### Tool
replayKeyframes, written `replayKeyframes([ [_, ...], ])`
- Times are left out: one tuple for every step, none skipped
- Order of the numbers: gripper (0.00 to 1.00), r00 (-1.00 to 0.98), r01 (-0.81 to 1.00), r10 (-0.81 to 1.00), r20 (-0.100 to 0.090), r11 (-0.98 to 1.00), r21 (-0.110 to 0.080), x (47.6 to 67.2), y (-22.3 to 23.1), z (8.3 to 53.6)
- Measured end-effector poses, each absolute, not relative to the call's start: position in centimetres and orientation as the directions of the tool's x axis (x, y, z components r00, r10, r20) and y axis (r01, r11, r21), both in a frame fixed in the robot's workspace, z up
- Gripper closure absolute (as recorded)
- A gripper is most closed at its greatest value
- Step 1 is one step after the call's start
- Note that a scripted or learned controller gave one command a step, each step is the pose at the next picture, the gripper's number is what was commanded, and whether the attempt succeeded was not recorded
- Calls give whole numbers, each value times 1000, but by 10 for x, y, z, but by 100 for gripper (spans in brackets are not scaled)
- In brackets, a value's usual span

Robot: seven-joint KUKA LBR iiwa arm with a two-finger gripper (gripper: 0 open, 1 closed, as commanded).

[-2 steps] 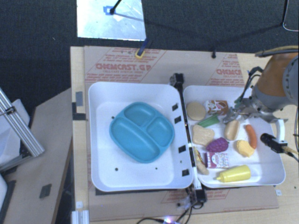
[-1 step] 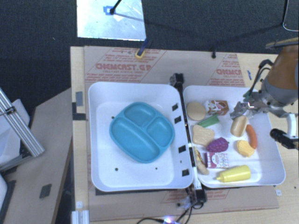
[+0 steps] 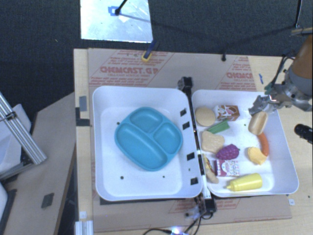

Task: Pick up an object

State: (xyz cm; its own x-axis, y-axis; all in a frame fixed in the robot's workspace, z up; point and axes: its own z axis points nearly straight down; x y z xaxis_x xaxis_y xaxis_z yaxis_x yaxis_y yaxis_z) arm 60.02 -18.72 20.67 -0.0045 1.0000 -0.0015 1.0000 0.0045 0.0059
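A: Where is the gripper?

B: Over the right bin, near its far right corner, with the grey arm reaching in from the right. Its tip sits just above a tan bread roll. Whether the fingers are spread or pressed together, I cannot tell; they blur into the roll's top end.

A: And the roll itself?

B: It lies tilted, close to the right wall, with an orange carrot just below it and a yellow wedge beside that. To its left there is a strip of bare white floor before the milk carton and the round cookie.

A: What crowds the rest?

B: A green stick, a heart-shaped biscuit, purple grapes, a snack packet and a yellow mustard bottle, the last near the front edge (all packed toward the left and front).

A: The other bin?

B: The left bin holds a blue divided plate in the middle, with open floor all round it up to the walls.
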Motion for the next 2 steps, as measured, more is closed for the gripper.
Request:
replayKeyframes([
  [100,-5,1000,1000,-1,5,4,601,-187,226],
  [100,-6,1000,1000,1,6,0,578,-142,236],
])
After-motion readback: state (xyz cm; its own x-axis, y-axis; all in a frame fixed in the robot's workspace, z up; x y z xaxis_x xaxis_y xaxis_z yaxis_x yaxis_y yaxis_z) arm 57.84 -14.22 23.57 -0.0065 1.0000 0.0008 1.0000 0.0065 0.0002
